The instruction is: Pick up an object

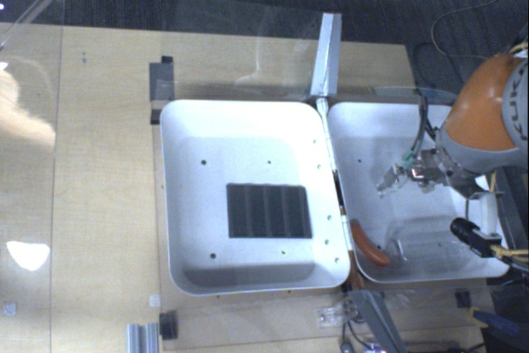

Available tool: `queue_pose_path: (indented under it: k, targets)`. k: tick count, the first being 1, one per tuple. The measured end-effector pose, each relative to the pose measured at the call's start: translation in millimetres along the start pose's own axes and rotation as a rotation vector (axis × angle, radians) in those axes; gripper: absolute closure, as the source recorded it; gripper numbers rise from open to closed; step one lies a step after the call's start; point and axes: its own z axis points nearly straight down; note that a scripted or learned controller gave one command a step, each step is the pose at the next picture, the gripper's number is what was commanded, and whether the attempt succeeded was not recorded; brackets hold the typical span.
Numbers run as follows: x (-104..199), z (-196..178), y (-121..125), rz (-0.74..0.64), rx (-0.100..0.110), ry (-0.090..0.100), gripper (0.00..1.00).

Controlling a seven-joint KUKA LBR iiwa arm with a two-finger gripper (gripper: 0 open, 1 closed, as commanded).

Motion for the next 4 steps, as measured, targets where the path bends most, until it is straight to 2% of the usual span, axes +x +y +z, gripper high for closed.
queue_pose_path:
  k: [1,2,3,4]
  targets:
    - [43.9,41.4,-23.5,-0.258,-0.013,-0.004,0.0]
    - [61.8,-54.4,-42.7,-0.311,-0.006,-0.001,0.0]
    - [32.7,-1.1,-18.9,-0.302,-0.001,0.0,0.0]
    - [25.1,42.4,43.3,-0.222,-0.01,-0.003,0.0]
